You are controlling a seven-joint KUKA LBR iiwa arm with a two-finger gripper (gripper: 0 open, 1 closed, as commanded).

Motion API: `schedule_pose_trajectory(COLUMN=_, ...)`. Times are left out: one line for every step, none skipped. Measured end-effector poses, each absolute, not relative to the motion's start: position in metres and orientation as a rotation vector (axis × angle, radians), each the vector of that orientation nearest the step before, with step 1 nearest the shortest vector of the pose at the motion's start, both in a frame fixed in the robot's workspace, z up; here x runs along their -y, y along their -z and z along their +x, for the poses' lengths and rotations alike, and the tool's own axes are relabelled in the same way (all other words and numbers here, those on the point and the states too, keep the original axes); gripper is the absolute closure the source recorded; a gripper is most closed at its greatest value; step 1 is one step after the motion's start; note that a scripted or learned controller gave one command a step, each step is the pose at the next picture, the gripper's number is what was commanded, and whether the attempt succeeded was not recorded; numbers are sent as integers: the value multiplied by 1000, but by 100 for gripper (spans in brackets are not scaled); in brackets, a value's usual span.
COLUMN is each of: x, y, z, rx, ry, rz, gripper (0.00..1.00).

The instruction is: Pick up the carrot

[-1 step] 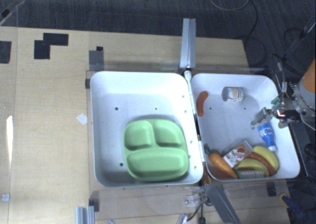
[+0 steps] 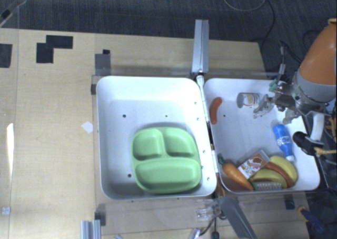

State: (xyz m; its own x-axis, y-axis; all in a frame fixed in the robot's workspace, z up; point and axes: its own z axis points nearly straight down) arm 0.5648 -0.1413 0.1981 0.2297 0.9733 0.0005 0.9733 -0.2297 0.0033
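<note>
The arm's grey wrist is cut off at the right edge, and its gripper (image 2: 265, 105) is too small and blurred to tell how it is set. The carrot (image 2: 235, 175), smooth, orange and tapered, lies in the right bin's (image 2: 238, 138) near-left corner, beside a small carton (image 2: 253, 164) and bananas (image 2: 279, 169). A green sectioned plastic tray (image 2: 166, 159) sits in the left bin (image 2: 113, 127) on the pale wooden tabletop (image 2: 47, 143).

A green tray (image 2: 166, 160) lies in the left bin (image 2: 110, 127), well apart from the tool. In the right bin (image 2: 231, 143), a can (image 2: 247, 99) sits just beside the tool, a sausage (image 2: 215, 110) farther left, a blue bottle (image 2: 283, 141) and bananas (image 2: 279, 172) below it.
</note>
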Motion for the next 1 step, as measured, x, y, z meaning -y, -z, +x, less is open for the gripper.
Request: schedule_pose_trajectory(x=114, y=-206, z=618, rx=-1577, ry=-5, rz=2713, gripper=0)
